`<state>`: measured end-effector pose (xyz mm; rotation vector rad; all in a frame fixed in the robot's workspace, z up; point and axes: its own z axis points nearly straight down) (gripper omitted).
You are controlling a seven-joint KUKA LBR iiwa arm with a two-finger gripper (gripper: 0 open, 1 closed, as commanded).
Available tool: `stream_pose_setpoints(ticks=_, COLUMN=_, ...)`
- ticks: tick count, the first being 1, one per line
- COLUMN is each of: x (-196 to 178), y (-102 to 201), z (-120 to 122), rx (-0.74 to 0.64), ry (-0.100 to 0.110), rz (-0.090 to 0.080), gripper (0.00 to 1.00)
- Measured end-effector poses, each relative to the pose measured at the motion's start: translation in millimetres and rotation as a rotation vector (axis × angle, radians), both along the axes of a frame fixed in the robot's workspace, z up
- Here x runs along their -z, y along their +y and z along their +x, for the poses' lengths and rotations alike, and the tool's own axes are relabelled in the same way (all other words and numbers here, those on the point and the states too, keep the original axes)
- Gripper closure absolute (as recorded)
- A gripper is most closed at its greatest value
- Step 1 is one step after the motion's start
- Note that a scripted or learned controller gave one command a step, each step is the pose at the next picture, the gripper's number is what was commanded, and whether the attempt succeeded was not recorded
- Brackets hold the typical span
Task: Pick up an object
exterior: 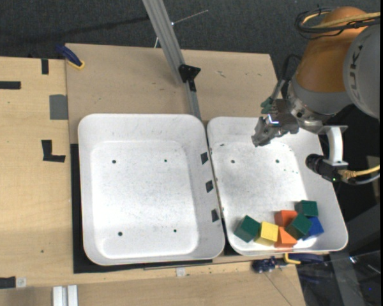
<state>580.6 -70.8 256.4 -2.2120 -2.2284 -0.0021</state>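
Several coloured blocks lie bunched in the near right corner of the right bin [255, 183]: a green block [247, 227], a yellow block [267, 233], orange blocks [284, 220], a dark green block [306, 208] and a blue block [315, 227]. My gripper [265, 134] hangs over the far part of the right bin, well away from the blocks. I see nothing held at its tip. The grey arm with its orange band [329, 50] comes in from the upper right.
The left bin [140, 190] sits beside the right one on the wooden bench. A metal pole [169, 37] slants down to the bins' far edge. A black cable and connector [325, 164] hang near the right bin's right rim.
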Motion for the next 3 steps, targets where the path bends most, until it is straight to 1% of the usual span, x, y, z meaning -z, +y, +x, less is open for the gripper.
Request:
stream_pose_setpoints(ticks=1, x=14.0, y=57.9, z=5.2, rx=0.001, ry=0.003, rz=-0.001, gripper=1.0)
stream_pose_setpoints(ticks=2, x=26.4, y=106.0, z=5.1, rx=0.002, ry=0.003, rz=-0.002, gripper=1.0)
stream_pose_setpoints(ticks=3, x=16.9, y=163.0, z=6.9, rx=0.0, ry=0.001, rz=0.0, gripper=1.0)
